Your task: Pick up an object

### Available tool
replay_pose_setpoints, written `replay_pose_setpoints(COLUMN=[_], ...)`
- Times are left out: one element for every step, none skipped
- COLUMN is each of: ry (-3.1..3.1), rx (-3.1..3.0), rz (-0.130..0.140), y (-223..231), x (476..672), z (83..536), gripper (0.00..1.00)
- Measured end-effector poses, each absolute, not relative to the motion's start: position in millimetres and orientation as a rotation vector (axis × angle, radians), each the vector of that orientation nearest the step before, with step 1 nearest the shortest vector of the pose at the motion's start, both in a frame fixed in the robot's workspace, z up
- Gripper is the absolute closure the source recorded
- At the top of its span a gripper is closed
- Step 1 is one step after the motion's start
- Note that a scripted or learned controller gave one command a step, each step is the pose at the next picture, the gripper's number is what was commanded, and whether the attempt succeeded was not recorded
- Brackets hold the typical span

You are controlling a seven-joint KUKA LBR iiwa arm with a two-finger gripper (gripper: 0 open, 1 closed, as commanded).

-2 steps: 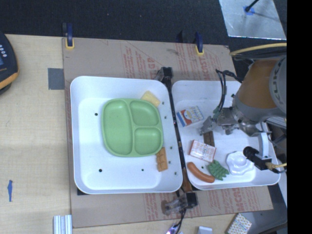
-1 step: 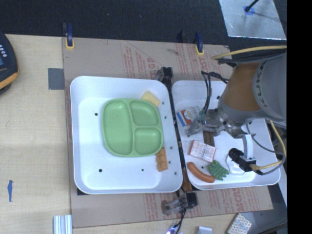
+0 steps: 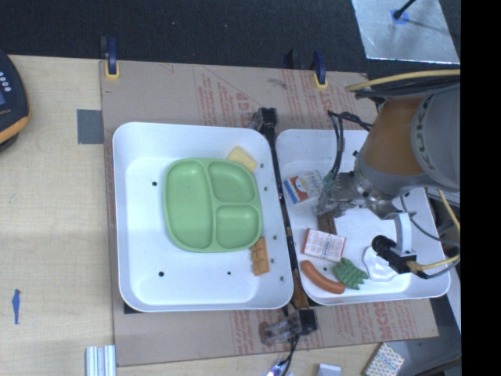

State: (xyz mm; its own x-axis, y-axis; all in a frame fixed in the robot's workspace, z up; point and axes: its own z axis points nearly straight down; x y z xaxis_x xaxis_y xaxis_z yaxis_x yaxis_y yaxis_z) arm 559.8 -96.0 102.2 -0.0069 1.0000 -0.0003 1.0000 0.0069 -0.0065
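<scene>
My gripper [image 3: 333, 203] hangs low in the right bin [image 3: 313, 141], under the grey arm with its orange band. Just below and left of it lies a small red-and-white packet [image 3: 323, 245]. A second red, white and blue packet [image 3: 298, 188] rests to its left near the bin's left wall. Along the front of the right bin lie a sausage [image 3: 322, 277] and a green leafy toy [image 3: 350, 273]. The arm's wrist covers the fingertips.
The left bin [image 3: 133, 210] holds a green divided plate [image 3: 211, 204], a yellow piece [image 3: 243, 159] behind it and a small waffle-like piece [image 3: 259, 257] in front. A white-and-black object [image 3: 383, 261] lies at the right bin's front right. Cables trail around the wrist.
</scene>
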Motion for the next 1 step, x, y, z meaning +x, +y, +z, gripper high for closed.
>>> replay_pose_setpoints(ry=[-2.236], rx=[-2.215], rz=[-0.009], y=[-47.7], x=[606.6], z=[197.8], gripper=[1.0])
